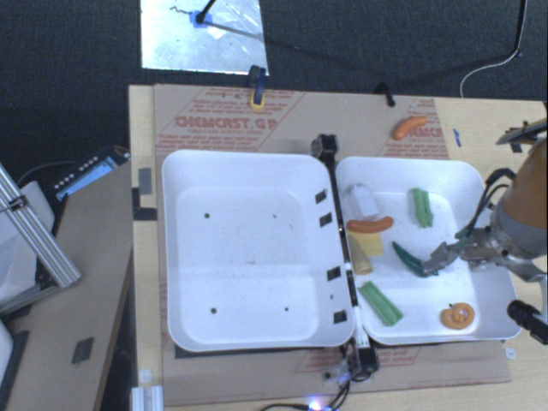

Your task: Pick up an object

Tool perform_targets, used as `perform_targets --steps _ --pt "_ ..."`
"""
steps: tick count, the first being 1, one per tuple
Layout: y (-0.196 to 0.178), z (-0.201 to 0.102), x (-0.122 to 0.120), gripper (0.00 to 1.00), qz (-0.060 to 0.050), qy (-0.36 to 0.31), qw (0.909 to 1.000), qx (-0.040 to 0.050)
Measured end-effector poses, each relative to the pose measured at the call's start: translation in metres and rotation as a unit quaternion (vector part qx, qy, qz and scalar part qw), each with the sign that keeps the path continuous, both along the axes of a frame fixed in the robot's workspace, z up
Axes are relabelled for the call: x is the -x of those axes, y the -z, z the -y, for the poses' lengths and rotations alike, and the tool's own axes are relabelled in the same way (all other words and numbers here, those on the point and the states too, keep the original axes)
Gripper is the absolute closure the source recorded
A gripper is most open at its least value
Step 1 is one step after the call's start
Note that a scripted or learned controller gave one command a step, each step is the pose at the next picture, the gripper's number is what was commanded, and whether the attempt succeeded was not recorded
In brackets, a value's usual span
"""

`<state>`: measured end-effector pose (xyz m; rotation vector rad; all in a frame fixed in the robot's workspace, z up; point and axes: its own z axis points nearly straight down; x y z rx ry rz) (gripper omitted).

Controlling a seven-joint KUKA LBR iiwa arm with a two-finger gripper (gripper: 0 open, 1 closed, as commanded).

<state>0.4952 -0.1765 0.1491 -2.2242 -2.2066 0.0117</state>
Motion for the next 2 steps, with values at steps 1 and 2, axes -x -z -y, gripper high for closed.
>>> perform_targets --steps 1,2 --pt "0.068 -0.024 -0.064 0.00 0.006 -0.008 1.0000 -0.0001" --pt "0.064 -0.045 -0.114 0.00 0.009 -0.008 0.9999 0.0007"
